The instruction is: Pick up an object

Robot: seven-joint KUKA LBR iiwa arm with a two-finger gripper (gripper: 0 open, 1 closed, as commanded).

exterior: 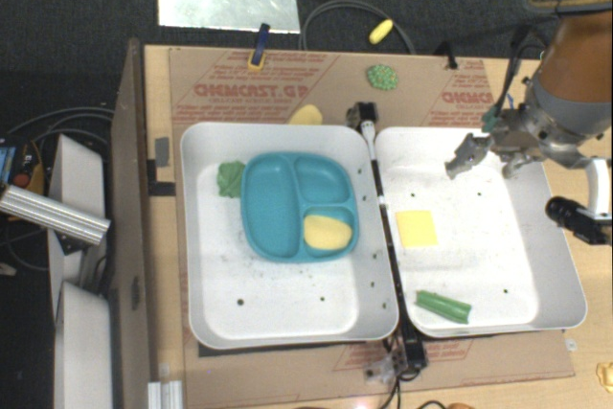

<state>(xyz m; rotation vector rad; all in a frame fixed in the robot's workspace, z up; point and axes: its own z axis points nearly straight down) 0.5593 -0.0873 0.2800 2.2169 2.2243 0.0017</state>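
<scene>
My gripper (pixel 491 158) hovers over the far part of the right bin (pixel 546 235), its two grey fingers spread apart and open, with nothing between them. A flat yellow square (pixel 417 228) lies near the middle-left of that bin, below and left of the gripper. Close to the bin's front edge rests a green pod (pixel 442 306). In the left bin (pixel 206 283) sits a blue divided plate (pixel 287 206) with a yellow lump (pixel 327 232) in its lower right compartment. A green leafy piece (pixel 231 177) lies against the plate's left side.
Behind the bins, on the cardboard, lie a green round piece (pixel 382 77), a pale yellow piece (pixel 306 116) and a blue and yellow clip (pixel 259 48). A black fitting (pixel 578 217) sticks out at the right bin's right rim.
</scene>
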